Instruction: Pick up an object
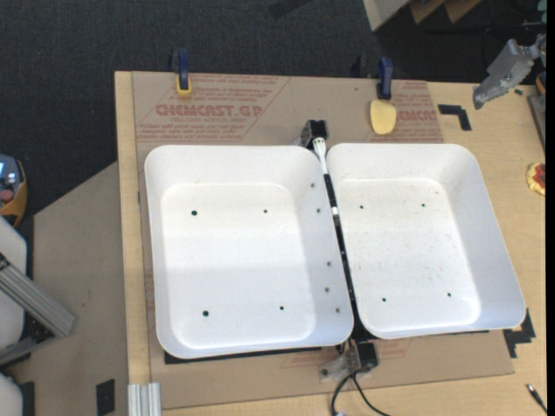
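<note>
Yellow lump (382,117) is the one loose-looking thing you can aim for. From the near edge of the table (260,380), look past the left bin (154,250) and the right bin (496,250); it sits on the bare board just beyond the right bin's far rim, below a blue clamp (383,76), its long axis running away from you. Farther back, the hand (505,69) hangs over the table's far right corner, open or closed you cannot tell, so the lump lies well apart toward the view's left and slightly nearer you.
</note>
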Robot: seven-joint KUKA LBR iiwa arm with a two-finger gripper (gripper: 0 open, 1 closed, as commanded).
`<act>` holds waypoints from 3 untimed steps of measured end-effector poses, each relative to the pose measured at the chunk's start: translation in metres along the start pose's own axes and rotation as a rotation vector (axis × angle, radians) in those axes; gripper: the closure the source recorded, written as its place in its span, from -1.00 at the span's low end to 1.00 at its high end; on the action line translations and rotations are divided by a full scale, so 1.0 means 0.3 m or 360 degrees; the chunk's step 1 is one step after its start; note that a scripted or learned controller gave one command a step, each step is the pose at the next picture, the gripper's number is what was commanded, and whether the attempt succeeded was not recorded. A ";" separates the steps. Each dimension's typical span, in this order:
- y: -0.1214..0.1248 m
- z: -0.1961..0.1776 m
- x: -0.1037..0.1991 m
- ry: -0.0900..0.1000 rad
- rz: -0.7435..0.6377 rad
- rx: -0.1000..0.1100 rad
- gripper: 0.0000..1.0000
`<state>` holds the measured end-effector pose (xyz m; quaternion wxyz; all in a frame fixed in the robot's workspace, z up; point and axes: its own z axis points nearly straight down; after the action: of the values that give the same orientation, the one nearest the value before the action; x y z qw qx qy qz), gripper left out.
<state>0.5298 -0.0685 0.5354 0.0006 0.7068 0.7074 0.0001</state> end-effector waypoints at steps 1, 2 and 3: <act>0.000 0.000 0.000 0.0000 0.0000 0.0000 -1.00; 0.000 0.000 0.000 0.0000 0.0000 0.0000 -1.00; 0.000 0.000 0.000 0.0000 0.0000 0.0000 -1.00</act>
<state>0.5298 -0.0685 0.5354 0.0006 0.7068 0.7074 0.0001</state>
